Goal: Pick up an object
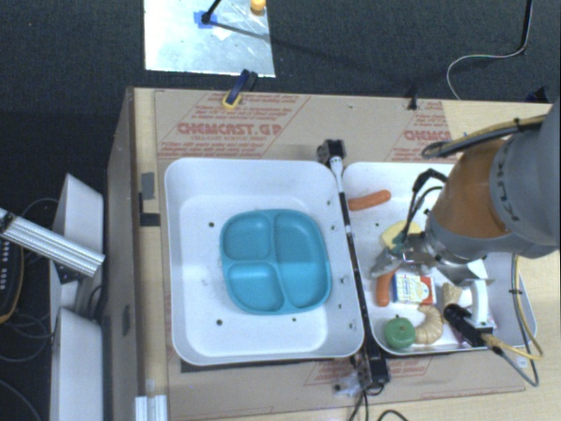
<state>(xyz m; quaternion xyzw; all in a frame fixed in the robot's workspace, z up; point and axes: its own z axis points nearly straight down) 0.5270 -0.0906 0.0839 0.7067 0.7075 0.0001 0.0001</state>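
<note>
Cardboard-topped bench, dark carpet floor; claw state unclear, over right bin.

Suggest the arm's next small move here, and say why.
Probably a short descent. The gripper hangs in the right bin, near its left wall, above the orange stick and beside the small carton, with nothing seen between its fingers. Lowering onto the stick looks the nearest chance of a grasp, though the crowded items could get in the way.
</note>
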